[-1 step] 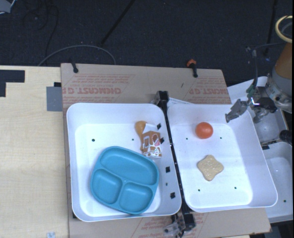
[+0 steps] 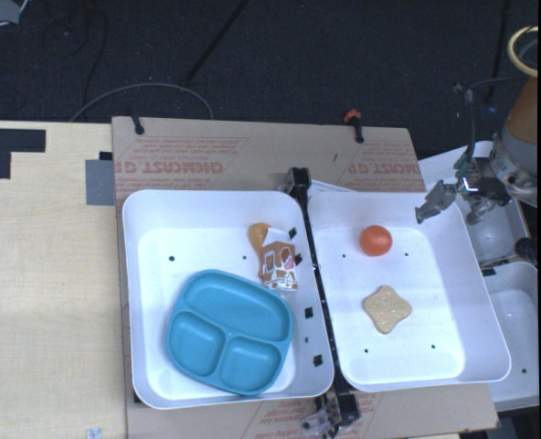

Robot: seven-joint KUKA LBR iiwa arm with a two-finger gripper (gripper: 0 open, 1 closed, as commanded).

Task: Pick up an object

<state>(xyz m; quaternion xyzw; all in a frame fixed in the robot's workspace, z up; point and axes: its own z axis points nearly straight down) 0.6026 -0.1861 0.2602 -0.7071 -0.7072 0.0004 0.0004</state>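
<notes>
In the right bin [image 2: 472, 286] lie a small red-orange ball [image 2: 375, 240] toward the back and a tan, cracker-like piece [image 2: 386, 308] nearer the middle. The left bin [image 2: 147, 273] holds a blue divided plate [image 2: 229, 332], a small printed packet [image 2: 278, 266] and an orange-brown piece [image 2: 258, 235] behind it. My gripper [image 2: 455, 196] hovers over the right bin's back right corner, right of the ball and apart from it. Its fingers stand spread with nothing between them.
A cardboard sheet [image 2: 252, 158] lies under both bins, clamped at the back. A black divider [image 2: 309, 273] runs between the bins. A pale wooden table [image 2: 42, 282] spreads to the left, and white structures [image 2: 517, 309] sit to the right.
</notes>
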